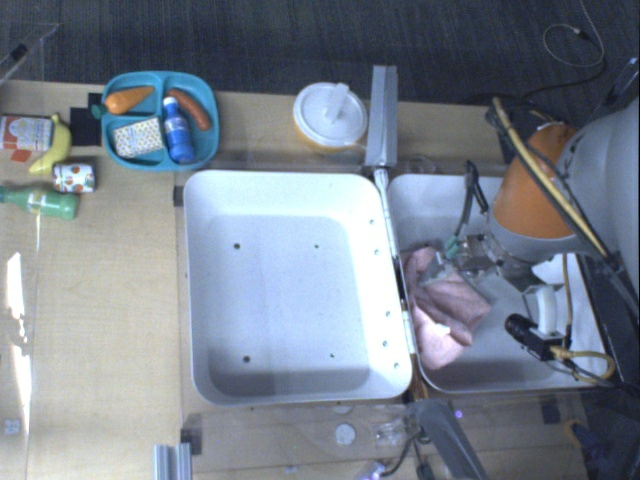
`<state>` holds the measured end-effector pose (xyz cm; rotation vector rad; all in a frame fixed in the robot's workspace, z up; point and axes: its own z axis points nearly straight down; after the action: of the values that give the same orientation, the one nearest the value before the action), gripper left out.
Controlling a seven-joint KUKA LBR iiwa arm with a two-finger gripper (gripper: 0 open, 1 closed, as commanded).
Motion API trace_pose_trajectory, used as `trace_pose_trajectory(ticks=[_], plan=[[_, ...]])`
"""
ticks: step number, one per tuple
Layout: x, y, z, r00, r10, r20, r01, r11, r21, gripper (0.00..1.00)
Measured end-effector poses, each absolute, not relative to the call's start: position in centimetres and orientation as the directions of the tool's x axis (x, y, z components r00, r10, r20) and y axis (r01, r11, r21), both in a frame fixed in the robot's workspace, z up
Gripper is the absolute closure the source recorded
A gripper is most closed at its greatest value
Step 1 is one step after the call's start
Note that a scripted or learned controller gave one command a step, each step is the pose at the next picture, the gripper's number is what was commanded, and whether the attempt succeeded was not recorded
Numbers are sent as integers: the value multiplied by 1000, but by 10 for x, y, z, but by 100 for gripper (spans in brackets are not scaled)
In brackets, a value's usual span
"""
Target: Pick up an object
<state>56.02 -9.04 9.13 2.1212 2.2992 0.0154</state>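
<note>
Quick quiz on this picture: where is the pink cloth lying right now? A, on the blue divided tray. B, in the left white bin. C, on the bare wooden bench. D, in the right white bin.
D: the pink cloth lies crumpled inside the right white bin, against its left wall, with the hand just above it, while the blue divided tray sits far off on the bench.

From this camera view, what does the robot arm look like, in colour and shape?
The arm is a thick, rounded, light grey body with an orange band above the wrist. Thin dark and yellowish cables run along it. The gripper is small, dark metal, with thin cables.
</note>
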Motion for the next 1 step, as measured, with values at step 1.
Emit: trace_pose_trajectory(ticks=[1], plan=[[507,-139,91,-83,997,-5,996,83,18,0]])
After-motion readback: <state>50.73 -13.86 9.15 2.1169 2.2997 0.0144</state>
